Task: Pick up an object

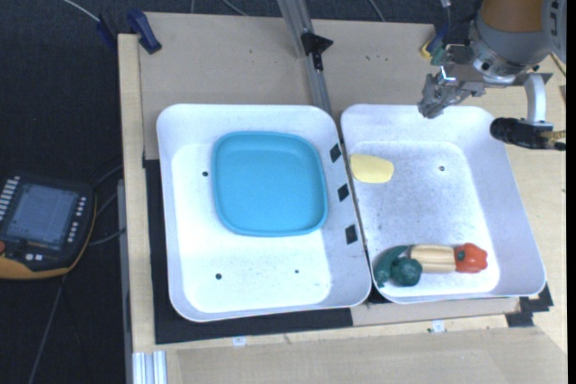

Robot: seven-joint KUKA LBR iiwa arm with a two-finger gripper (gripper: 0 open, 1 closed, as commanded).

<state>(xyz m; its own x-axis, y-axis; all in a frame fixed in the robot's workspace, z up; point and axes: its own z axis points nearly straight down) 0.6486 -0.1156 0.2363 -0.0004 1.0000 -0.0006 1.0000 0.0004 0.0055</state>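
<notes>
In the right bin (504, 184) a pale yellow piece (372, 168) lies near the left wall. Along the bin's near wall lie a dark green object (398, 270), a tan stick-shaped object (432, 258) and a red object (471, 257), side by side and touching. My gripper (436, 102) hangs over the far rim of the right bin, well apart from all of them, and nothing shows between its fingers.
A blue square plate (269, 183) lies in the left bin (184, 193). A slanted metal pole (292, 4) rises behind the bins. A black cylinder (515, 131) juts out at the right rim. A handheld pendant (40, 222) lies on the floor at left.
</notes>
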